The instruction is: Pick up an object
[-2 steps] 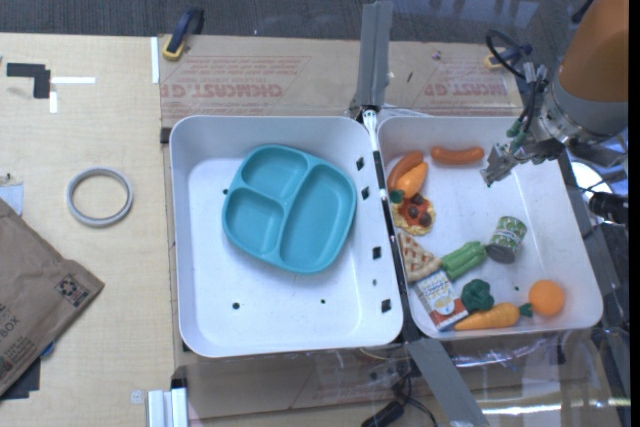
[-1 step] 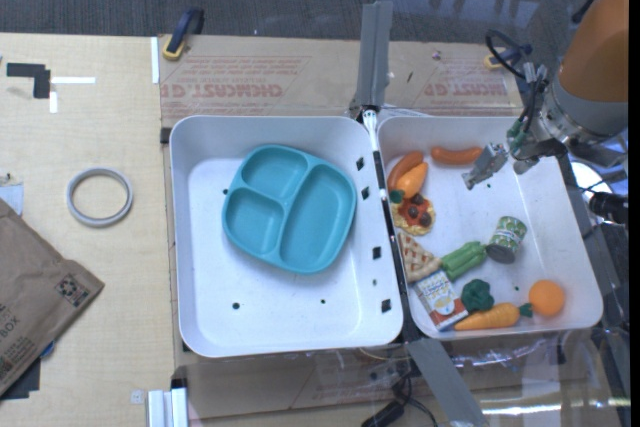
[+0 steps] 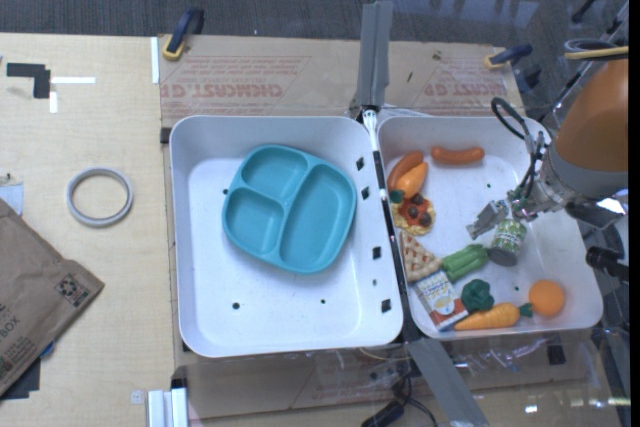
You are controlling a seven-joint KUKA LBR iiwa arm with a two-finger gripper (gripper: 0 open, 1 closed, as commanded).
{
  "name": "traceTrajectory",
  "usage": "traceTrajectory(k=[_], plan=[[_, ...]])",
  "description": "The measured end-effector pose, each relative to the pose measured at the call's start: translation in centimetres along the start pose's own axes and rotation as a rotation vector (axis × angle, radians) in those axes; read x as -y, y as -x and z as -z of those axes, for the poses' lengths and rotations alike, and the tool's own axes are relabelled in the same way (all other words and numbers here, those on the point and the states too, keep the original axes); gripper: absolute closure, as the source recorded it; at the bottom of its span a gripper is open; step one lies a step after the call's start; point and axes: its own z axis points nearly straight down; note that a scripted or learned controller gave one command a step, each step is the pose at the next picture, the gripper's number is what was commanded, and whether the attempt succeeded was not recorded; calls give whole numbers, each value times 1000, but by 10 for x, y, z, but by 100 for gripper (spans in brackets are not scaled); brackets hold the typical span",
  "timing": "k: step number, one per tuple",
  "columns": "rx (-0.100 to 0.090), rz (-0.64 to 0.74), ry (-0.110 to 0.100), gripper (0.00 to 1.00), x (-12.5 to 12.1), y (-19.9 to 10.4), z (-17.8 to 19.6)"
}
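Observation:
My gripper hangs low over the middle right of the right bin, on the grey arm with the orange band. A small jar with a green label sits directly under it, touching or nearly touching it. Around it lie toy foods: a sausage, an orange pepper, a pizza slice, a waffle, a green vegetable, broccoli, a carrot, an orange and a small carton.
The left bin holds a teal divided plate. A tape ring and a brown paper bag lie on the bench to the left. A grey post stands behind the divider between the bins.

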Motion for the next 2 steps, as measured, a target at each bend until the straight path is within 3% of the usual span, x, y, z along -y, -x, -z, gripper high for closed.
traceTrajectory(k=[1,2], plan=[[-1,24,0,0,16,15,-18],[3,304,4,0,-58,12,27]])
